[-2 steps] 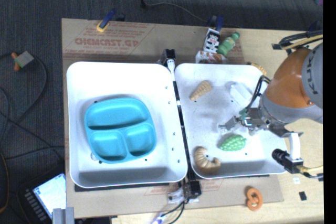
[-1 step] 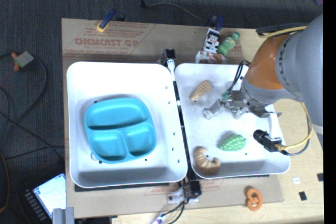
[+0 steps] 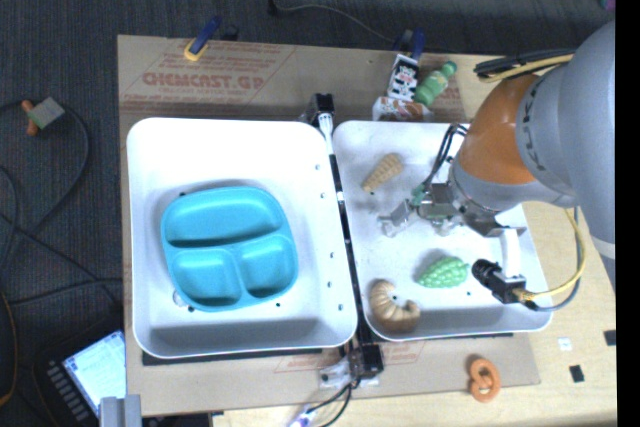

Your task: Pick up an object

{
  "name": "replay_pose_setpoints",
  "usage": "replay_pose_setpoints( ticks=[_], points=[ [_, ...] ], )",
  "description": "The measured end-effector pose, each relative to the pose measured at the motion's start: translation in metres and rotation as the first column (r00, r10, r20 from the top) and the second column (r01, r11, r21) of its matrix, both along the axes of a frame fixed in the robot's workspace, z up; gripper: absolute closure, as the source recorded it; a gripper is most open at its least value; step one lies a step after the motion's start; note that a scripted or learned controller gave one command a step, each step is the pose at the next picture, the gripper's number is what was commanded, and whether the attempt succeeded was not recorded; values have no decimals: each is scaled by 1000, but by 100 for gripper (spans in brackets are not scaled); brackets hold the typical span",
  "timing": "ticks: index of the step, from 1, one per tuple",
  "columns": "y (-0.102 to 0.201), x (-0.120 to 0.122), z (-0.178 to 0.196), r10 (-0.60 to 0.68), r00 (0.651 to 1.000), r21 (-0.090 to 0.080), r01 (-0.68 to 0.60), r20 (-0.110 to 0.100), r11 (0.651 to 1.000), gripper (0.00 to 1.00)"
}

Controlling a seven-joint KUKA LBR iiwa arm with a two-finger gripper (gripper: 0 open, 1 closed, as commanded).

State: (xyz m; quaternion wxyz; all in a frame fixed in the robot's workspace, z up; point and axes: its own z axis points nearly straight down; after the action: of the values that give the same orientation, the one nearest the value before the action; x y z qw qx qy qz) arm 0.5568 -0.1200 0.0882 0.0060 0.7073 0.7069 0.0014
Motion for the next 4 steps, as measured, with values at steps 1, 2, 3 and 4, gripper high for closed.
replay_pose_setpoints(
  ticks=[1,2,3,4],
  points=[
    [-6,-2,12,1,1000,6,-1,-11,1000,0],
    [-7,3,5,1,1000,6,-1,-12,1000,0],
    [-4,33,7,1,1000,6,-1,-11,1000,0],
    [22,9,20,1,1000,6,-1,-12,1000,0]
  ],
)
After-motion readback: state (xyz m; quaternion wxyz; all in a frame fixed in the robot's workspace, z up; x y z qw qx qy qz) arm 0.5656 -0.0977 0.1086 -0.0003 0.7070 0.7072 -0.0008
